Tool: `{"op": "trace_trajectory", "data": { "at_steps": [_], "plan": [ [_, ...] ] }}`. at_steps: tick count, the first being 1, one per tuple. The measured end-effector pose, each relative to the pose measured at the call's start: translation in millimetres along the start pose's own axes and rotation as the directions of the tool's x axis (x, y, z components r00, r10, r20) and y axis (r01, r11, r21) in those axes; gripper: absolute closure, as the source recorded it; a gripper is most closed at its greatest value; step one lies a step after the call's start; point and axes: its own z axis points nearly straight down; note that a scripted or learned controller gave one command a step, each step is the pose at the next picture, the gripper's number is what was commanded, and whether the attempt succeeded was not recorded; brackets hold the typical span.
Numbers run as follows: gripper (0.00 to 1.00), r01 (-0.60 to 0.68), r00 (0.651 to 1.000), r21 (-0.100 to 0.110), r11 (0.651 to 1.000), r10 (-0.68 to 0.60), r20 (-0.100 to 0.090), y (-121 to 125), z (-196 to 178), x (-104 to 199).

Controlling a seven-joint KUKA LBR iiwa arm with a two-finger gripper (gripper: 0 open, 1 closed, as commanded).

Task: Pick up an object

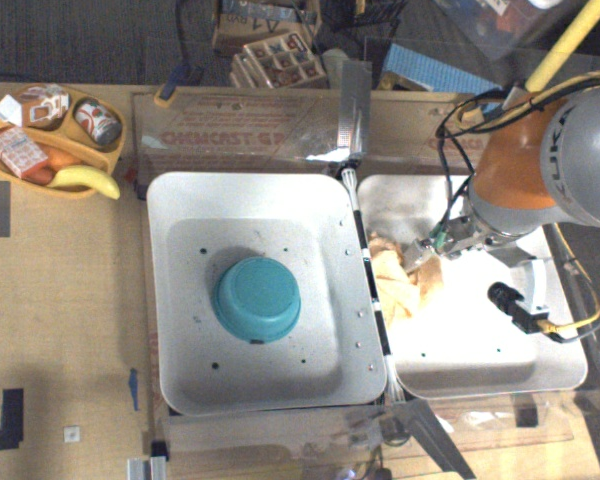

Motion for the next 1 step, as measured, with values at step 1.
{"op": "trace_trajectory", "data": {
  "at_steps": [1],
  "plan": [
    [1.0, -0.005, 1.0, -0.004, 1.0, 0.005, 0.002, -0.1, -10.5, -2.8]
  ]
}}
